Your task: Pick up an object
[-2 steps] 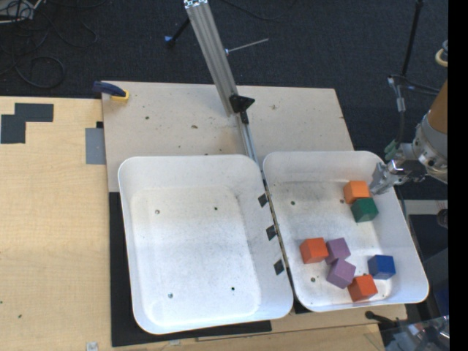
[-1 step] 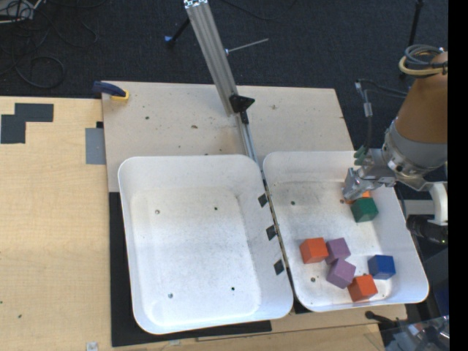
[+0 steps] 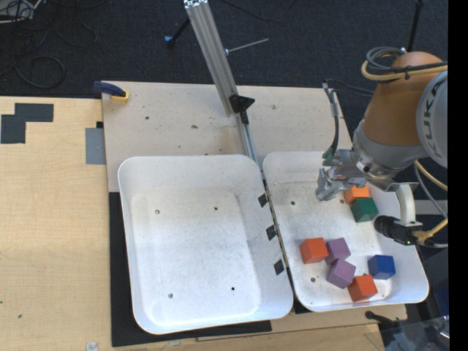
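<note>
Probably a robotics lab — loose cables (image 3: 29, 64) on dark carpet, aluminium camera mast (image 3: 216, 53).

Both white bins (image 3: 190, 313) look like smooth, speckled plastic. The bench (image 3: 44, 210) shows pale matt wood. The slanted rail (image 3: 212, 50) is bare ribbed metal.

Far side of the bench, a slanted aluminium rail (image 3: 216, 55) leans in over the board, a black bracket (image 3: 241, 104) clamped near its lower end. Far left corner, a blue-and-yellow clamp (image 3: 110, 90) grips the edge. Left, a pale wooden tabletop (image 3: 51, 225) carries dark patches. Cables (image 3: 25, 9) trail across dark carpet (image 3: 307, 28) beyond.
</note>
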Controlling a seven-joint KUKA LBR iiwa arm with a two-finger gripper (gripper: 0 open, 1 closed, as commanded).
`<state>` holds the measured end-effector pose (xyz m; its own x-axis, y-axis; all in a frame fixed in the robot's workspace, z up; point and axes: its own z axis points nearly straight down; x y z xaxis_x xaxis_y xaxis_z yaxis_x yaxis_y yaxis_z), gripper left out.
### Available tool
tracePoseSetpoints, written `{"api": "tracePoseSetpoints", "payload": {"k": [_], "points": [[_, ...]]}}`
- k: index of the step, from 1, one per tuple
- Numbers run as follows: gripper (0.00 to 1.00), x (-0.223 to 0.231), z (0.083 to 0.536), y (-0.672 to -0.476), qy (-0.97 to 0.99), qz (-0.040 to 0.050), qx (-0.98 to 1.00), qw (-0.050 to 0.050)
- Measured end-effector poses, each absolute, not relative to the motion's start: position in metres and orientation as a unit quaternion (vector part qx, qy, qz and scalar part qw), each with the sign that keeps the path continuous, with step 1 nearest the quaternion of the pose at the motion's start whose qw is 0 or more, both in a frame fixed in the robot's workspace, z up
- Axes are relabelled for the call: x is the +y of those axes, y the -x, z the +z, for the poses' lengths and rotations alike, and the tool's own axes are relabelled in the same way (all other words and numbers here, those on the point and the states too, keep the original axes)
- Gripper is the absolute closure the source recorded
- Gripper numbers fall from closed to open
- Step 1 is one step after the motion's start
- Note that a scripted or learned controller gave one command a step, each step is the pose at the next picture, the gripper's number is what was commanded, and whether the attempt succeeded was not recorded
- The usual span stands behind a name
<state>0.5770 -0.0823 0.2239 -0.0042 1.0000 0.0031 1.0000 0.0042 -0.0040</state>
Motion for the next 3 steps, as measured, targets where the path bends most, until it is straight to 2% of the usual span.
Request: {"api": "tracePoseSetpoints", "payload": {"k": [3], "points": [[1.0, 0.079, 0.245, -0.576, 0.706, 0.0006, -0.709, 0.002]]}}
